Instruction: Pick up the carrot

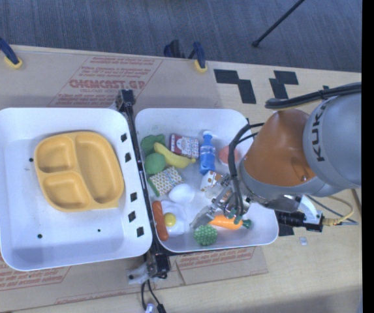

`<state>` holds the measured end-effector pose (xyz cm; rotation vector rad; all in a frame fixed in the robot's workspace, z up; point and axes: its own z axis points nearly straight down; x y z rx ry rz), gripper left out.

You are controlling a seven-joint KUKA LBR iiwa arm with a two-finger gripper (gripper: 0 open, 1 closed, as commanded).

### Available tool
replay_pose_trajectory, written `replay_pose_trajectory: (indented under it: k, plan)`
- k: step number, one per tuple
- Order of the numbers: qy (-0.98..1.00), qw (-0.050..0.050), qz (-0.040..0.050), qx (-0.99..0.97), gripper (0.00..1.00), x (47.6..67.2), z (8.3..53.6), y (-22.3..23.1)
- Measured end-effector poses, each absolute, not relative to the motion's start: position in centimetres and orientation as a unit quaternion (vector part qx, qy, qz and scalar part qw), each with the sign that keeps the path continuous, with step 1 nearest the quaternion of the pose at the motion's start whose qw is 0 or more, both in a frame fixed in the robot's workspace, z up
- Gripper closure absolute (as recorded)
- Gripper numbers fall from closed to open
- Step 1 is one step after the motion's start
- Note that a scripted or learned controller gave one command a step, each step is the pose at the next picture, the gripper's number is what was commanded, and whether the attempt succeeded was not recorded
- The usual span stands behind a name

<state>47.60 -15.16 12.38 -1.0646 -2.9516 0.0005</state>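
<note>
A KUKA arm [304, 155], grey w/ an orange band, reaches into the right-hand white bin [173, 117] on the tabletop [304, 266], its hand [226, 204] low over the bin's near right corner. The carrot [227, 223], a small toy w/ a tapered orange body and a green leafy tip pointing right, lies on its side on the bin floor just below the hand, close to the metal fingertips; whether they touch it can't be told, and how far the fingers stand apart can't be told either. Just left of the carrot and below the hand sits a green knobbly ball [205, 235]. Further left of the hand: a white egg-like piece [181, 193], a red-orange sausage shape [158, 219] and a checkered block [165, 179]. Above-left of the hand are a banana [171, 156], a blue bottle [206, 154] and a red-and-white carton [185, 145]. Well left of the hand, the second white bin [17, 240] holds a yellow divided plate [77, 169].
</note>
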Motion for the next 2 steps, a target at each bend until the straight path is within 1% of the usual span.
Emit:
replay_pose_trajectory:
  k: [1,2]
  plan:
    - [-0.991,-0.001,0.0004,-0.131,0.0,47.7,21.0,-12.9]
    - [-1.0,0.002,-0.0001,-0.027,0.0,47.7,18.3,-13.7]
